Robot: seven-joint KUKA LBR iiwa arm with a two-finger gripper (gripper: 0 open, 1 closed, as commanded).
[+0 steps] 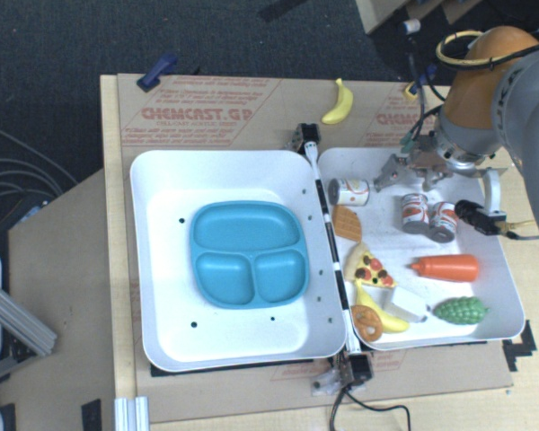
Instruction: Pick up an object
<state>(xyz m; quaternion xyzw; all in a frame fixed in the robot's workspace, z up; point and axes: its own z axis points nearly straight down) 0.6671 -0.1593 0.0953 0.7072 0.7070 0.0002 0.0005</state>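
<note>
My gripper (409, 176) hangs over the far part of the right bin (508, 281), open, with nothing between its fingers. Just in front of it lie two red-and-white cans (416, 211) (443, 221) side by side. A smaller can (350, 191) lies to its left by the bin's wall. Nearer the front are a tan cookie (347, 224), a pizza slice (373, 268), an orange carrot (445, 268), green grapes (460, 310), a banana (388, 320) and a pretzel (366, 321).
The left bin (153, 241) holds a blue divided plate (248, 252). A second yellow banana (339, 104) lies outside the bins on the cardboard behind them. A blue object (156, 73) sits at the bench's far left corner.
</note>
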